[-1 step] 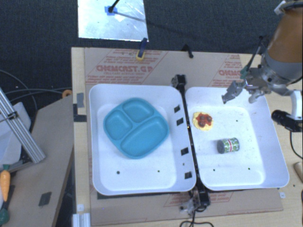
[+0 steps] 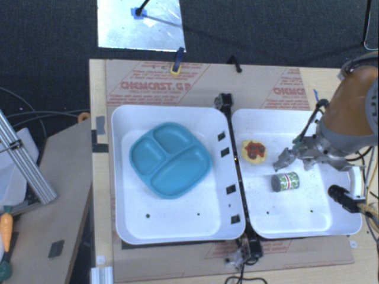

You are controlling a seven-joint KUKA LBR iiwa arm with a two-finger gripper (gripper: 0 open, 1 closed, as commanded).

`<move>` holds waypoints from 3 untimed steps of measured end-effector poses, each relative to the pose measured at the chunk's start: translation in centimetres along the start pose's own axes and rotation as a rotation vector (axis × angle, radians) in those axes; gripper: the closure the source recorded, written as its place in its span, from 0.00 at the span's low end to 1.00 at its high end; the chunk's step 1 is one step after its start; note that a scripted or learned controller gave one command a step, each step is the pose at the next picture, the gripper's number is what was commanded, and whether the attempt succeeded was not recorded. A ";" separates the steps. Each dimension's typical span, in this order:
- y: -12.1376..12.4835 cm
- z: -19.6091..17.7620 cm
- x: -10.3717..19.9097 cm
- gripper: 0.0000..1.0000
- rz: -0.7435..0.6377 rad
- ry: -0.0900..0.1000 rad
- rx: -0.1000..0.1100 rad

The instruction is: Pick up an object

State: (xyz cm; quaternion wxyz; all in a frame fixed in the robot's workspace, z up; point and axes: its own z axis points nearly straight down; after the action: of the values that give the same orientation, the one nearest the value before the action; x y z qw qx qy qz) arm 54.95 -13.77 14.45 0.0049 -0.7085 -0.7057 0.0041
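Gripper [image 2: 286, 159] hung in the right bin [image 2: 296, 223], fingers spread wide, holding nothing. Can [image 2: 285, 182] lay on its side just below the fingertips, apart from them. Toy pizza [image 2: 254, 151] sat left of the gripper. Blue plate [image 2: 170, 159] lay in the left bin [image 2: 172, 229].

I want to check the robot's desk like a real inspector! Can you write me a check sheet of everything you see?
Surface: bench bearing two white bins, left bin and right bin.
Job's things: small green can lying on its side, and a yellow-and-red toy, both in the right bin.
Clutter: blue divided plate in the left bin.
Grippers: gripper just above the can, jaws look open, holding nothing.
Cables: black cables on the floor at left.
Surroundings: metal sheet beyond the bench.
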 end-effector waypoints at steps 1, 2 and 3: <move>-2.5 4.7 -1.0 0.00 -0.009 -0.003 -0.023; -2.7 4.0 -1.0 1.00 -0.006 -0.002 -0.018; 1.4 -4.5 7.0 1.00 -0.016 0.000 -0.024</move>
State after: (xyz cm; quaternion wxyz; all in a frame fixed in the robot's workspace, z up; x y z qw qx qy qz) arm 56.43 -6.82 18.95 -0.0036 -0.7027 -0.7114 -0.0041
